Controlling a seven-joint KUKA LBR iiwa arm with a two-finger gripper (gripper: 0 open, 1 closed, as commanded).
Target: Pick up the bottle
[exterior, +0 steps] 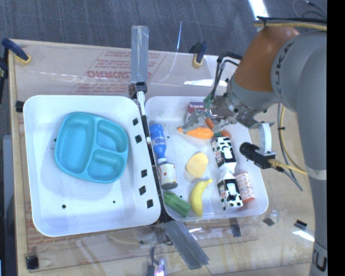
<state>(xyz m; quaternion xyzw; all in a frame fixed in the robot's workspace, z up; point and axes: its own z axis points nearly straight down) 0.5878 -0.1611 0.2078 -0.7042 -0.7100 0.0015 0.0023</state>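
Bottle (157,140) lies against the right bin's (259,203) left wall, well left of the jaws (206,117) near the carrot (199,133). Can't tell their spread. I'd grab across its body.

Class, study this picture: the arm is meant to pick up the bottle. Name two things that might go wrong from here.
1. The gripper sits over the carrot at the right bin's far end, away from the blue bottle, so it may grab the wrong thing.
2. The bottle lies along the bin's left wall, next to a small can, so the fingers may lack room.
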